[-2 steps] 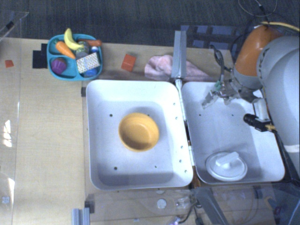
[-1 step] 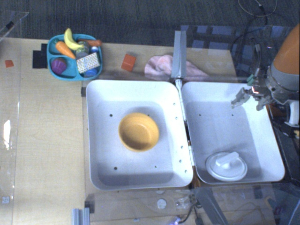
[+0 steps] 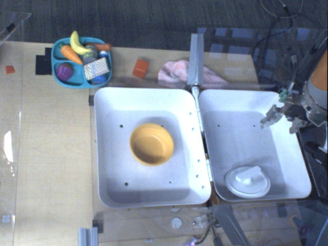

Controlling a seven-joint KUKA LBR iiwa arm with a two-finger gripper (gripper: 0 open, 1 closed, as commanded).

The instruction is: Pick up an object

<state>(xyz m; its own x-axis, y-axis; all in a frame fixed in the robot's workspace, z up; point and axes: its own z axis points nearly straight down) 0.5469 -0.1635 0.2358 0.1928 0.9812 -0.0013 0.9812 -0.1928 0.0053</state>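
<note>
two shallow white bins sit side by side on the tabletop [image 3: 46, 152]. the left bin [image 3: 110, 188] holds a yellow bowl [image 3: 151, 144], upright near its middle and well apart from the walls. the right bin [image 3: 230, 111] holds a white lid [image 3: 248, 181] with a raised knob, lying flat close to the front wall. the tool [image 3: 281, 118] hangs over the right bin's far right side, near the rim and well apart from the lid; its two fingers are spread apart with nothing between them. behind the bins, on the tabletop, are a blue tray [image 3: 77, 81] of toy food with a banana [image 3: 78, 44] and a carrot [image 3: 70, 54], an orange block [image 3: 140, 68], and a pink cloth [image 3: 174, 73] just beside the upright grey post between the bins.
</note>
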